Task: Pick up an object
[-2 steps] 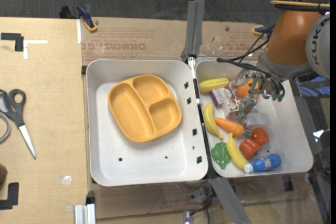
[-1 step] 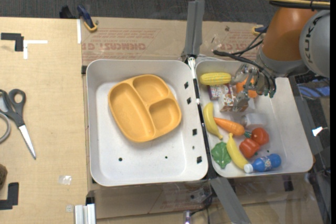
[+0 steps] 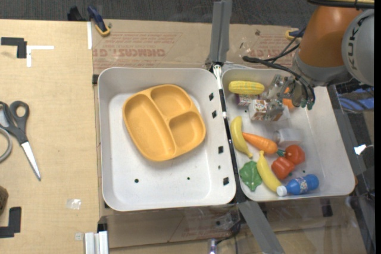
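Note:
My gripper [image 3: 269, 106] hangs low over the back of the right bin [image 3: 324, 128], just right of a corn cob [image 3: 246, 88] and a small purple item [image 3: 244, 100]. Below it lie a yellow banana [image 3: 238, 135], an orange carrot [image 3: 260, 141], red toy vegetables [image 3: 288, 160], a second banana [image 3: 268, 172], a green piece [image 3: 250, 176] and a blue-and-white bottle [image 3: 299, 185]. A small orange item [image 3: 288, 102] peeks out beside the gripper. Whether anything is in the gripper's grasp is hidden by its body.
The left bin [image 3: 119, 181] holds a yellow divided plate [image 3: 164, 122]. Scissors [image 3: 22, 137] lie on the wooden bench at far left. The orange-banded arm [image 3: 327, 38] reaches in from the upper right over the bin's back corner.

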Robot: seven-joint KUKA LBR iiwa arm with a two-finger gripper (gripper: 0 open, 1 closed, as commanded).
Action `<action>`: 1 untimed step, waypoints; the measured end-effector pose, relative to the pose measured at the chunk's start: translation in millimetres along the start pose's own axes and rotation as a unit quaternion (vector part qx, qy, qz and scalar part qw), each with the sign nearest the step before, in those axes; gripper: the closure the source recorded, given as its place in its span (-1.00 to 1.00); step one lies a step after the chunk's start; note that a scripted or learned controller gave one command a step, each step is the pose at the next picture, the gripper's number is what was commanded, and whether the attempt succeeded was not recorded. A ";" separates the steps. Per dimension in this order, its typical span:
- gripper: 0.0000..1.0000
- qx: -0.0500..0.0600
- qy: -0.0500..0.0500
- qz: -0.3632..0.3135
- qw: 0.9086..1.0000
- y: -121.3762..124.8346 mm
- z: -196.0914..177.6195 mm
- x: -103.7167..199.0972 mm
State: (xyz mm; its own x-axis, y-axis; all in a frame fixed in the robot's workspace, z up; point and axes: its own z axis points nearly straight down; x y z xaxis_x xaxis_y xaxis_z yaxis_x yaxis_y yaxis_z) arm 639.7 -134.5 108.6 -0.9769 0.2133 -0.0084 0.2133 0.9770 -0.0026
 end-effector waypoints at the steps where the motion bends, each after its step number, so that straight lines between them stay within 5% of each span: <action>1: 1.00 -0.001 0.000 0.151 0.989 10.1 11.1 6.3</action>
State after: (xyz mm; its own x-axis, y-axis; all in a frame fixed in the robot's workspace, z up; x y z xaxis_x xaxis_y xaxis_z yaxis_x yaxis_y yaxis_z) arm 635.8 -123.3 97.4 -0.8691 0.4945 -0.0081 0.4945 0.8692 0.0013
